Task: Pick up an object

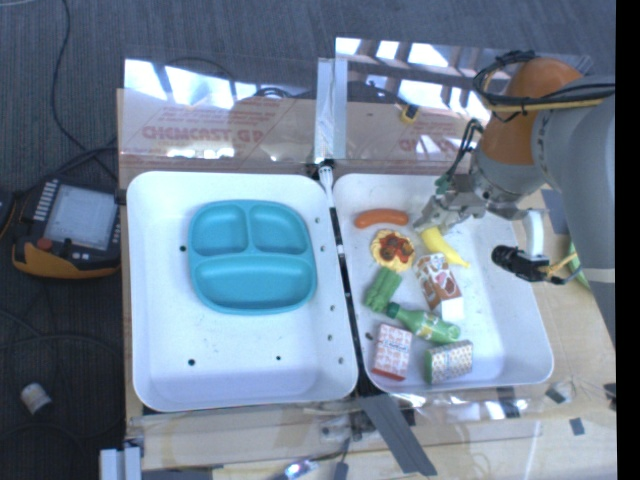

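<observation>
My gripper (437, 218) hangs over the back of the right bin (520, 343), its tips just above the yellow banana (441, 245) and to the right of the orange sausage (381, 217). Nothing shows between the fingers. Further forward in this bin lie a small pizza slice (392, 249), a green vegetable (381, 289), a red-and-white packet (438, 284), a green bottle (424, 322), a red snack pack (391, 351) and a can (447, 361).
The left bin (160, 368) holds a blue compartment plate (251, 256). Clear plastic walls rise behind both bins. A teach pendant (70, 228) lies on the floor to the left.
</observation>
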